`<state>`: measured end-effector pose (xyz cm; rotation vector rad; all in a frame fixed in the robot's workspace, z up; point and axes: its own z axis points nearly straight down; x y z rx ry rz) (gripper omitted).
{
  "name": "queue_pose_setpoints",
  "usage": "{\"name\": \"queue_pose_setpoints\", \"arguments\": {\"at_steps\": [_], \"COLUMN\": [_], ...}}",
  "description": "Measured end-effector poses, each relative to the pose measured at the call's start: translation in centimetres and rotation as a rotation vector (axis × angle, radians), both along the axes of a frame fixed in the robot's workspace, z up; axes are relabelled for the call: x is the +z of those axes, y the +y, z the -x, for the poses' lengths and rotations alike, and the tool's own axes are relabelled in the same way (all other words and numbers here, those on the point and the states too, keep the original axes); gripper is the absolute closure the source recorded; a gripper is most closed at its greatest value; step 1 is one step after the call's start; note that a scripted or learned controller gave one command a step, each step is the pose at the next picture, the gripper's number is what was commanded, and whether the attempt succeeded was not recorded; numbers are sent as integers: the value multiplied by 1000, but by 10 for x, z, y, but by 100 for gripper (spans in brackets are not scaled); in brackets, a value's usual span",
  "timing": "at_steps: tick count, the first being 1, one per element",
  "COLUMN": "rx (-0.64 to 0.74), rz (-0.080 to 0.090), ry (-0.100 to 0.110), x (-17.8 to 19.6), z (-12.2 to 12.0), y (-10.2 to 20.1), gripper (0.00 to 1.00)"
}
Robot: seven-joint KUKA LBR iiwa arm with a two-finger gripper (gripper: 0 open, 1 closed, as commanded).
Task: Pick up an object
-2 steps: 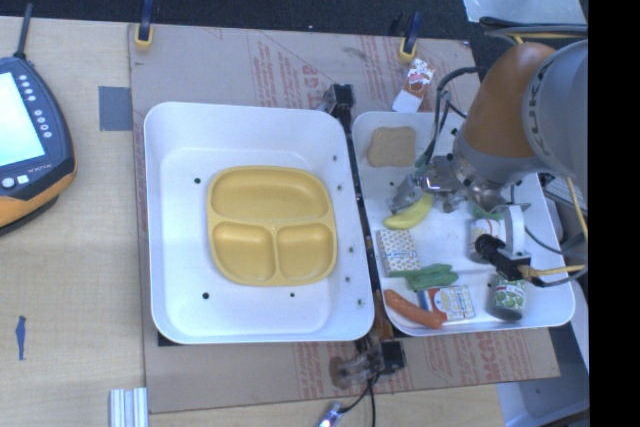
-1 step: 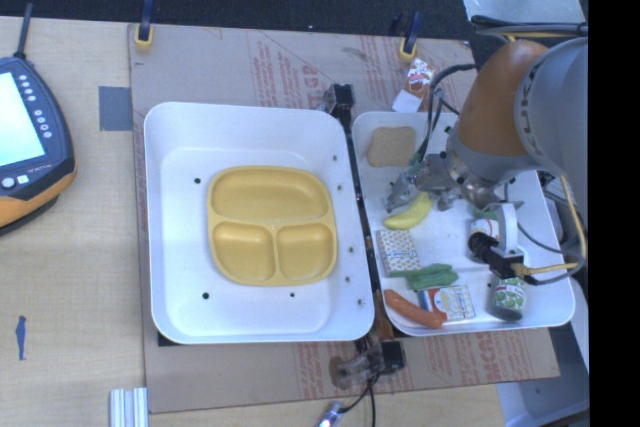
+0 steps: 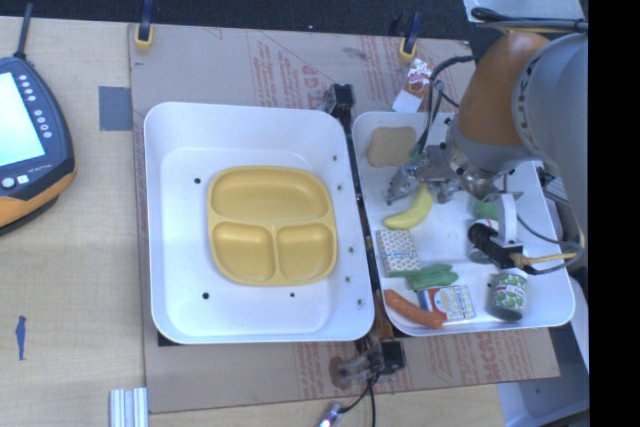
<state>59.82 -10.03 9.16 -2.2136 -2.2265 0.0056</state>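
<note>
Jaws [image 3: 412,177] state unclear, just above banana [image 3: 411,211]; banana long axis diagonal, upper-right to lower-left.

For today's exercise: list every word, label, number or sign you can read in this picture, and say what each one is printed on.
None can be read.
Red print on the cardboard sheet: too blurred.
Label on the small can: too small.
Print on the flat packet and the little carton: too small.
Handheld screen: blank glare.

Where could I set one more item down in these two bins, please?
In the left bin, the white floor around the yellow divided tray is bare, widest along its near edge. The right bin is crowded: banana, packets, hot dog, can, with the gripper over them.
</note>
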Motion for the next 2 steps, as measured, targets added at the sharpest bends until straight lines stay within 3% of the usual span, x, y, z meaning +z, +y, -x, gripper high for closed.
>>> {"name": "queue_pose_setpoints", "arguments": {"at_steps": [1, 2], "rx": [2, -1], "rz": [0, -2], "ry": [2, -3], "x": [10, 101], "z": [0, -59], "y": [-1, 63], "gripper": [100, 100]}}
